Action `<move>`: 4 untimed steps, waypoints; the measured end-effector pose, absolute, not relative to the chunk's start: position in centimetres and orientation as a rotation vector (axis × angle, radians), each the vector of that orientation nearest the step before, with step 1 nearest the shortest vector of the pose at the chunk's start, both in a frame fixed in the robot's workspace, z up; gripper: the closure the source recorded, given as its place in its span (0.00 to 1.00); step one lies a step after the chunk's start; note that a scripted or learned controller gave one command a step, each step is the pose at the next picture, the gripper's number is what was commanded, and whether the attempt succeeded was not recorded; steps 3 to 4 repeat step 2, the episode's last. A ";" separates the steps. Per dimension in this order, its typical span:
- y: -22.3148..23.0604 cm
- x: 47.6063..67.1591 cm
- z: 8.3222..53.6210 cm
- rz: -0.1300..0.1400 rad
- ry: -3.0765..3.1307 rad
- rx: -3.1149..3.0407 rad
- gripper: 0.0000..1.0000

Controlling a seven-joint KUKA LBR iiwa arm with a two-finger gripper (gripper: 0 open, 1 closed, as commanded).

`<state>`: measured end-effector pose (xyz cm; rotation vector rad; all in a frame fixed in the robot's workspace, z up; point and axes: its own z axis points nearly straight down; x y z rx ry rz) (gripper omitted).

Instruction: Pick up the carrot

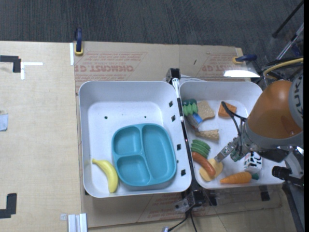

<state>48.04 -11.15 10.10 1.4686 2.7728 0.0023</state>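
On the desk (pixel 38 129), the right bin (pixel 219 88) holds the carrot (pixel 236 178) near its front edge, just below the hand (pixel 231 151), whose grip I can't make out.

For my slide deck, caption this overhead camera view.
Gripper hovers in the right bin above the carrot; teal plate and banana sit left.

one camera hangs fixed above the worktop (pixel 38 129) and looks down at a slant, far enough back to take in both white bins at once, the left bin (pixel 87 129) and the right bin (pixel 212 88) side by side. dark carpet (pixel 145 13) fills the top of the view. the arm (pixel 275 115) comes in from the right side, close under the lens.
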 end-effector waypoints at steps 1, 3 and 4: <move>-11.2 48.0 10.1 0.002 2.772 1.470 0.00; -11.2 48.3 11.0 0.004 2.767 1.468 1.00; -11.2 48.3 11.0 0.004 2.767 1.468 1.00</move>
